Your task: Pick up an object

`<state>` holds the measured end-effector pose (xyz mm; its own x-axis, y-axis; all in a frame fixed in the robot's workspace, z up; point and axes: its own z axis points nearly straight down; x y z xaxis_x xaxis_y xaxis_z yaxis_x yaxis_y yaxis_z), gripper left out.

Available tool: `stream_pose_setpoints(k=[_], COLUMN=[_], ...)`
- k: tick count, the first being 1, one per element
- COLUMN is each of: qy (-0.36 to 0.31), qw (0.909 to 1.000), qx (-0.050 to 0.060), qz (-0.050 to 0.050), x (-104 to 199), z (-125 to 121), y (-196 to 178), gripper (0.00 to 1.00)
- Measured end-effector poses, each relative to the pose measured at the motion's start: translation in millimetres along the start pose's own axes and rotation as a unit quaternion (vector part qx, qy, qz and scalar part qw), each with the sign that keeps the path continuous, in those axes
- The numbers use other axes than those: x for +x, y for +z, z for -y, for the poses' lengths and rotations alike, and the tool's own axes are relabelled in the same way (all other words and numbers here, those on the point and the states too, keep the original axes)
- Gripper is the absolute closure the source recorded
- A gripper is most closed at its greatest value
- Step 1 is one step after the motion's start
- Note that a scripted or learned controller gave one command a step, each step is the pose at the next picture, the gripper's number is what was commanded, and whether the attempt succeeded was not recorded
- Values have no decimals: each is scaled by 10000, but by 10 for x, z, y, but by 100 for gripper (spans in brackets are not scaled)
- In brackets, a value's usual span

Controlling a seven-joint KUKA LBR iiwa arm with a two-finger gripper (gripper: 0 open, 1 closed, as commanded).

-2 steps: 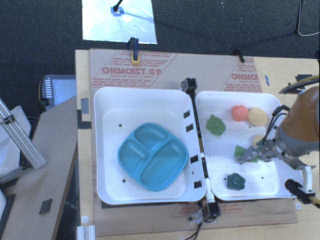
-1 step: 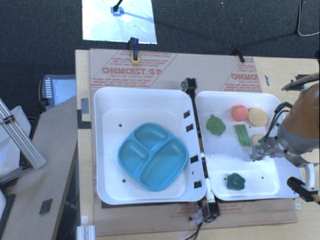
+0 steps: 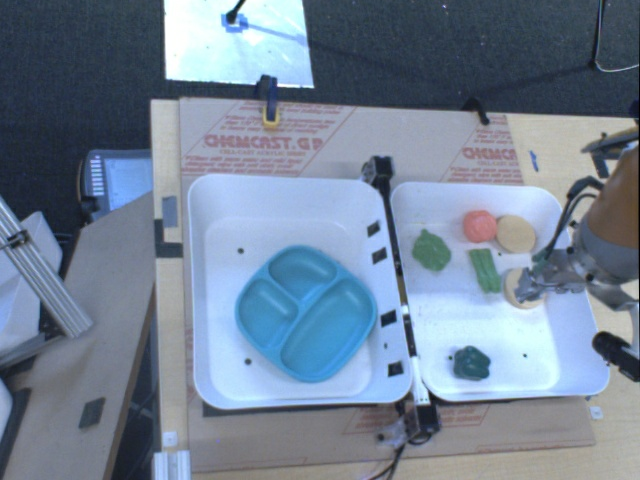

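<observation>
- The pincer (image 3: 527,288) hangs low in the right bin (image 3: 500,378), near its right wall, directly over a pale tan round piece (image 3: 522,296) that lies flat on the bin floor.
- Whether the pincer is released or clenched cannot be told: the wrist hides its tips.
- The tan piece looks like a small toy food disc: probably light, stiff and smooth, so it may slip; a hold across its opposite edges seems best.
- Near the bin's far right corner sit a red-orange ball (image 3: 480,226) and a second tan disc (image 3: 516,234), touching or nearly so.
- A green stick (image 3: 485,269) lies just beside the pincer's left; a leafy green piece (image 3: 432,251) lies further left.
- A dark green lump (image 3: 471,363) rests near the bin's front edge.
- The left bin (image 3: 215,268) holds a blue divided plate (image 3: 305,312).
</observation>
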<state>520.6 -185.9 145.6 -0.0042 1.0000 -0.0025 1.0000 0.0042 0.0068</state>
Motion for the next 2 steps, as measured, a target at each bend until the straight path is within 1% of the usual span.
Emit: stream_pose_setpoints(k=[1,2], qy=[-4,-1], qw=[10000,10000], qx=[2,-8], qz=[-3,6], x=[56,-37], z=[-20,-22], y=[-450,-1049], gripper=[100,100])
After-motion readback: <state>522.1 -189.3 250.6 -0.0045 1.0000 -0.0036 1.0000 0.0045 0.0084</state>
